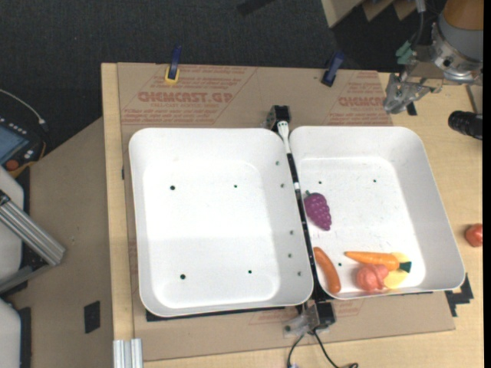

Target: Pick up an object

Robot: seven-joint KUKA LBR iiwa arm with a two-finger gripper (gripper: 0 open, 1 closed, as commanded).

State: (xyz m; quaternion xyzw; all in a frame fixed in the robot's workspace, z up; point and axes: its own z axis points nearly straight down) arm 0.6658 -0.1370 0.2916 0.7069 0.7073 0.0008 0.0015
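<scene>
Carrot (371,258) well apart from end effector (399,98)

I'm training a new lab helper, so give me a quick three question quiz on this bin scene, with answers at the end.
1. True or false: the purple grapes lie in the right bin.
2. Which item lies closest to the divider between the two bins? A) hot dog B) carrot C) pink toy
3. Where is the gripper relative to the right bin?

Key
1. True; they sit near its left wall.
2. A, the hot dog.
3. Beyond the bin's far right corner, above the bench, not over the toys.
</scene>
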